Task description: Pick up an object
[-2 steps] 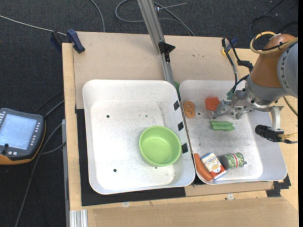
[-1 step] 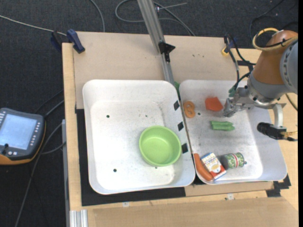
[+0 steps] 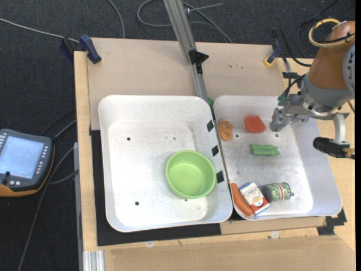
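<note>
Hanging over the back of the right bin [image 3: 316, 168], my claw [image 3: 278, 123] sits just right of the red block [image 3: 255, 124], and whether it is spread or pressed together I cannot tell from this angle. Nothing shows between its tips. My grey arm [image 3: 330, 66] with the orange band comes in from the right above it.

Biggest on the bench are the two white bins. Sitting in the left bin [image 3: 141, 151], toward its near right part, is a green bowl [image 3: 190, 174], upright. In my bin lie the smaller things: a small carton [image 3: 252, 196] at the near edge, touching a can [image 3: 278, 192] on its right and an orange carrot-like piece [image 3: 240, 203] on its left. A green pod-like piece [image 3: 264, 149] lies mid-bin, and an orange disc [image 3: 225, 130] rests by the left wall.
</note>
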### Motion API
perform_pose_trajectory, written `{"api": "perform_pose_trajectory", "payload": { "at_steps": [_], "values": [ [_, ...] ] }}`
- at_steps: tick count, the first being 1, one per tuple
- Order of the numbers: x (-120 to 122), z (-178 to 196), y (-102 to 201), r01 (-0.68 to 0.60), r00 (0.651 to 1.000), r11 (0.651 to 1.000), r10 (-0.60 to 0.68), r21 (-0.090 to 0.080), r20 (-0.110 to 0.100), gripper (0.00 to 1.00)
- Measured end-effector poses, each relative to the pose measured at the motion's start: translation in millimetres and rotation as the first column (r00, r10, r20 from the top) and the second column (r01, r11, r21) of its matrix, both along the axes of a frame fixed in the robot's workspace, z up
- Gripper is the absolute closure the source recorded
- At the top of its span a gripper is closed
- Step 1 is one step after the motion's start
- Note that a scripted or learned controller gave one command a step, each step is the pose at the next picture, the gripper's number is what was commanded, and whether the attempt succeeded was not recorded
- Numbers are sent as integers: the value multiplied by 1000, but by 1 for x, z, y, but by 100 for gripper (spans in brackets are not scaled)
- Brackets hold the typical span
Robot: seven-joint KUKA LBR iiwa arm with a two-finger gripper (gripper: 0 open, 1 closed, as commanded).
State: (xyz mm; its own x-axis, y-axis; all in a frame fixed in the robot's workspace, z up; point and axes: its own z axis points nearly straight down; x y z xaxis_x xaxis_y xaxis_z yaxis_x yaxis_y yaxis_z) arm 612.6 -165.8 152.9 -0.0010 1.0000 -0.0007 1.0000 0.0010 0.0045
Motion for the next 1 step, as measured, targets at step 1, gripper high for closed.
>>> {"api": "perform_pose_trajectory", "payload": {
  "at_steps": [1],
  "values": [
    [1, 52, 0, 1, 1000, 1000, -1, 0, 1, 100]
  ]
}}
